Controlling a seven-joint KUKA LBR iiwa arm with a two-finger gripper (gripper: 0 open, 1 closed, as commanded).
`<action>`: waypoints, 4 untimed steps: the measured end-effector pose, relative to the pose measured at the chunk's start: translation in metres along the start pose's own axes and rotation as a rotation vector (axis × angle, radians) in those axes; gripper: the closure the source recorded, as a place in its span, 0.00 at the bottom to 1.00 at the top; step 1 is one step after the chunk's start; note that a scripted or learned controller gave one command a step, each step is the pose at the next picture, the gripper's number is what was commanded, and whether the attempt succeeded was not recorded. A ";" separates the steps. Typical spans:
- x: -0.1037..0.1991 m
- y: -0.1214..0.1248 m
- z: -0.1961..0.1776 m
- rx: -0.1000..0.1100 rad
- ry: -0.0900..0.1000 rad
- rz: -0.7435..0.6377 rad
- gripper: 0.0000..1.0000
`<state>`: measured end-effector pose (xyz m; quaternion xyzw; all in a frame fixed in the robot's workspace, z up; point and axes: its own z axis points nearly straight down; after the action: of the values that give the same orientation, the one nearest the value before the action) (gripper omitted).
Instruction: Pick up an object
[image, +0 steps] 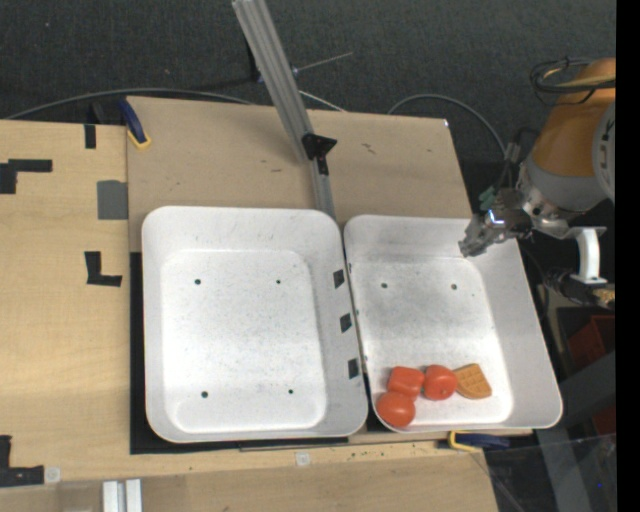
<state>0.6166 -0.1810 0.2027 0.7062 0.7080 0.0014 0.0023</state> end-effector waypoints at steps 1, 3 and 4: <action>0.001 0.001 -0.023 0.004 0.001 0.001 1.00; 0.102 -0.035 -0.021 0.010 0.003 -0.002 1.00; 0.146 -0.048 -0.025 0.008 0.003 -0.003 1.00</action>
<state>0.5684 -0.0349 0.2277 0.7051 0.7091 -0.0002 -0.0016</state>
